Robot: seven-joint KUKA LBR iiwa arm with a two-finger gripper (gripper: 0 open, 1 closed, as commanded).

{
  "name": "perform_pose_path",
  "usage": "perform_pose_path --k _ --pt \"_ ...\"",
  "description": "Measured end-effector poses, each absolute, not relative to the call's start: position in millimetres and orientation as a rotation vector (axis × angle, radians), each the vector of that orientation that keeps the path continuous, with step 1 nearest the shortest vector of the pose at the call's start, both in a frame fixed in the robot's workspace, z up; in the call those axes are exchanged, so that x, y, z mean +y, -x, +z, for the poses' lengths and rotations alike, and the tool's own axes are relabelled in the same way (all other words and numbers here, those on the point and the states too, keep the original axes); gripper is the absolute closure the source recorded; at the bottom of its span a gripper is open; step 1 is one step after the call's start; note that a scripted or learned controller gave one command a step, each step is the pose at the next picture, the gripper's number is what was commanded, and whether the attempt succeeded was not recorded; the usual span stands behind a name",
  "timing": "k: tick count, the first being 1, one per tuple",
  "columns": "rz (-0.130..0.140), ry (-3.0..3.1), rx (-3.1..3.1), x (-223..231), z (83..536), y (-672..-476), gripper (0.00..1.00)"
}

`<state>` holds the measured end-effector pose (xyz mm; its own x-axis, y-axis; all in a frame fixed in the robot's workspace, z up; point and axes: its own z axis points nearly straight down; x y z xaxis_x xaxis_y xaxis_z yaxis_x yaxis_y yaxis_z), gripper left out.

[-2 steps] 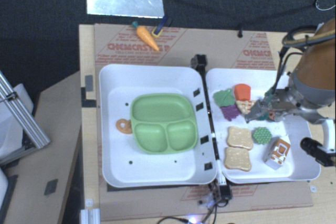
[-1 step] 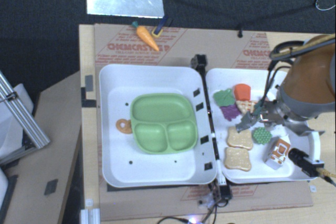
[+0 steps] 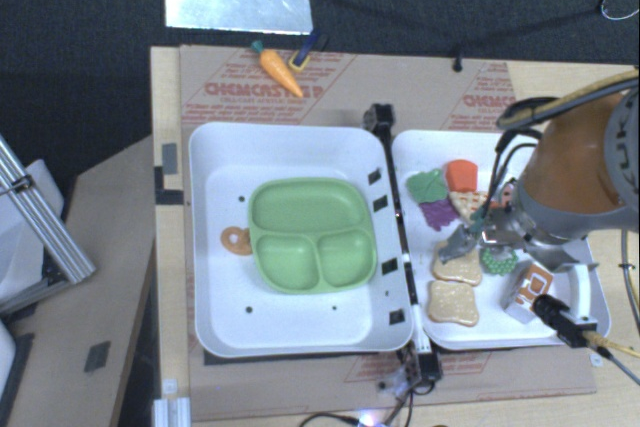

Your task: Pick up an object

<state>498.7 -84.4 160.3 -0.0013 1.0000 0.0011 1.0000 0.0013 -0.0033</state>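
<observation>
Camera view from above the bench: nearest us in the right bin (image 3: 590, 335) we see two toast slices (image 3: 455, 287), with a small orange-and-white box (image 3: 527, 289) to their right. Just beyond them the gripper (image 3: 470, 240) hangs low over the toys, its fingers spread apart and clasping nothing. Farther back lie a purple piece (image 3: 437, 212), a green leaf (image 3: 427, 184) and an orange block (image 3: 461, 174). In the left bin (image 3: 215, 165) we find a green divided plate (image 3: 308, 233) and a small pretzel (image 3: 236, 240). Farthest, a toy carrot (image 3: 279, 71) rests on the bench.
</observation>
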Motion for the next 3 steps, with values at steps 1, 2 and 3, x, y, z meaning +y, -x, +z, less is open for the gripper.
perform_pose_path --k 1,2,3 --pt "0.002 2.218 -2.220 -83.4 117.6 -494.4 0.00" --pt "-0.002 2.225 -2.225 -84.8 85.8 -496.0 0.00" --pt "-0.012 2.231 -2.232 -85.3 99.2 -499.2 1.00"
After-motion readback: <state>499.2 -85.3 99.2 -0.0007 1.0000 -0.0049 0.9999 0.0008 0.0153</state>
